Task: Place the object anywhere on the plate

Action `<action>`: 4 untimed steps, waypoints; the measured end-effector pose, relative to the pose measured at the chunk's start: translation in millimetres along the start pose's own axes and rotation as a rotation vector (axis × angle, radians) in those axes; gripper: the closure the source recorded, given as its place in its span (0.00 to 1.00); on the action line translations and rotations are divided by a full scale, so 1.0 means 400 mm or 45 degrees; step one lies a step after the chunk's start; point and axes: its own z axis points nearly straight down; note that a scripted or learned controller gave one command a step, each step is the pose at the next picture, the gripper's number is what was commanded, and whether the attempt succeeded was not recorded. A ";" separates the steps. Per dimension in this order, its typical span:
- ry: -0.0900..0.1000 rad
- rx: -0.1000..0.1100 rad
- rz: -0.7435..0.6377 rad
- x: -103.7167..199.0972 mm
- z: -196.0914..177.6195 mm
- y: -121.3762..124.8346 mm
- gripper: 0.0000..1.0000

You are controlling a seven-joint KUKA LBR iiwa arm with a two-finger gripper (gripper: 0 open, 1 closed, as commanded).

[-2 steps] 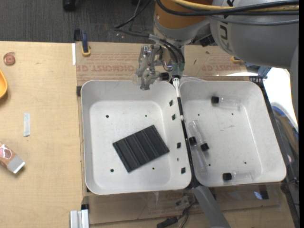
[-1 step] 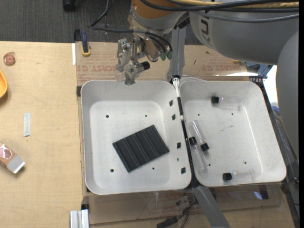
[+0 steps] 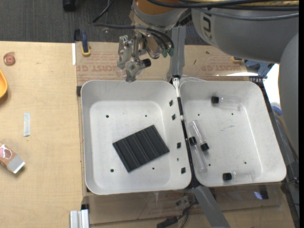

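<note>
A black ribbed plate [image 3: 141,147] lies flat in the left bin [image 3: 95,175], slightly turned, near its front middle. Three clear tubes with black caps lie in the right bin [image 3: 266,127]: one at the back [image 3: 225,100], one along the left side [image 3: 197,139], one at the front [image 3: 237,175]. My gripper [image 3: 129,75] hangs over the far rim of the left bin, pointing down, well behind the plate. I see nothing hanging from it.
The arm's grey body [image 3: 247,18] fills the upper right above the right bin. On the wooden bench to the left lie an orange dish edge [image 3: 2,87], a small strip [image 3: 26,125] and a wrapped block [image 3: 12,159]. A blue clamp [image 3: 84,44] stands behind the left bin.
</note>
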 end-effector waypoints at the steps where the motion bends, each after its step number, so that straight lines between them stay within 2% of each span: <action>1: 0.005 -0.003 -0.960 -0.016 -0.277 0.042 1.00; 4: -0.014 -0.007 -0.934 -0.025 -0.343 0.026 1.00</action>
